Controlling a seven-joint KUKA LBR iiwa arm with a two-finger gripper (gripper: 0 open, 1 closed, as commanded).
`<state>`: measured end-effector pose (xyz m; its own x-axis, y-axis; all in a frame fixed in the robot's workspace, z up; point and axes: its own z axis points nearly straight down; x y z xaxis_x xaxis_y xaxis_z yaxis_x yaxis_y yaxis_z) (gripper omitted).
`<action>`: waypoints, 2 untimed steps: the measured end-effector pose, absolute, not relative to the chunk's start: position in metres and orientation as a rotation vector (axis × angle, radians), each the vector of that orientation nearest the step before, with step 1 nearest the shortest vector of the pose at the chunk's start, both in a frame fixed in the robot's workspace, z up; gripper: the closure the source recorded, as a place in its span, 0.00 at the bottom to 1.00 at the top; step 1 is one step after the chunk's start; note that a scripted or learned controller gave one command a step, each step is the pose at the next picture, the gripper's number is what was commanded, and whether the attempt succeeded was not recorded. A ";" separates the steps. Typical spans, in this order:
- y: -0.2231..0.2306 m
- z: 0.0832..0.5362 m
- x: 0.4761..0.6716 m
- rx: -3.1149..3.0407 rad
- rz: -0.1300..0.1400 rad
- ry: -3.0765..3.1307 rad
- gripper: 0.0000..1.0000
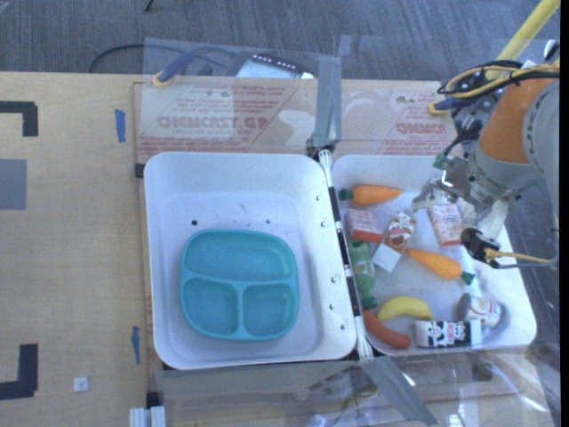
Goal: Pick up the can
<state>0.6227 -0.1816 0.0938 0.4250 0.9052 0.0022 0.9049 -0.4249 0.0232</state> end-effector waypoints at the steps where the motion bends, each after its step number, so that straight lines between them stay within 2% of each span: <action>1: -0.193 0.096 0.598 2.824 0.045 1.386 0.00; 2: -0.193 0.096 0.598 2.824 0.044 1.386 0.00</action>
